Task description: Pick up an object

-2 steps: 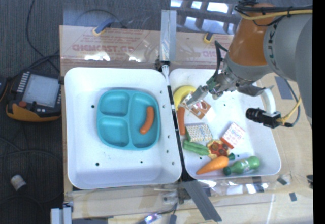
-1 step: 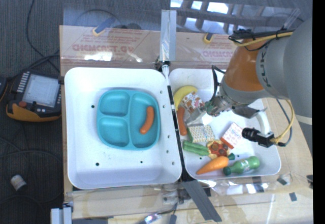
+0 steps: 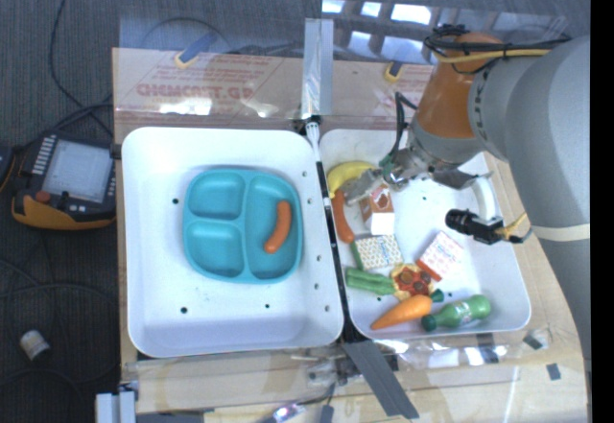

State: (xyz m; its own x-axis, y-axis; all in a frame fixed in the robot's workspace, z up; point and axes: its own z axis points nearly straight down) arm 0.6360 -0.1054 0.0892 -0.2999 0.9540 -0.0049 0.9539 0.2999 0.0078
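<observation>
On grey carpet, bench (image 3: 153,85), two white bins (image 3: 153,316), gripper (image 3: 376,183) low.

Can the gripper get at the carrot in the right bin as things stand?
Probably yes. The carrot lies uncovered near the right bin's front edge, with the green bottle close beside it. The gripper is above the banana at the bin's far end.

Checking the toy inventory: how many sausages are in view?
2. One sausage lies in the blue tray's right compartment, left bin; the other lies along the right bin's left wall. More may be hidden under the arm.
</observation>
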